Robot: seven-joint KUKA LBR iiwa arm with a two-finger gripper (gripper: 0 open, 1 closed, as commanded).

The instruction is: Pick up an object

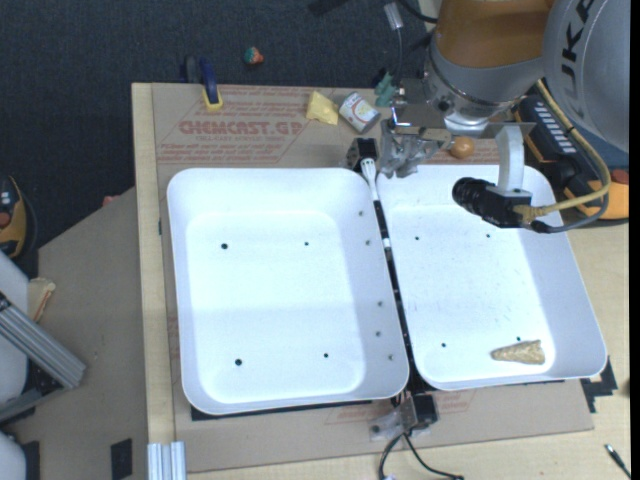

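Both white bins [270, 193] looked like smooth, faintly glossy plastic; the board [160, 168] beneath them was matt brown cardboard

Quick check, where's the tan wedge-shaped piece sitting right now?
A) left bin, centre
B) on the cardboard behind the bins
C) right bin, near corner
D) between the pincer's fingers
C: the tan wedge-shaped piece lies flat on the floor of the right bin, by its near right corner, well away from the pincer, which sits at the bin's far edge.
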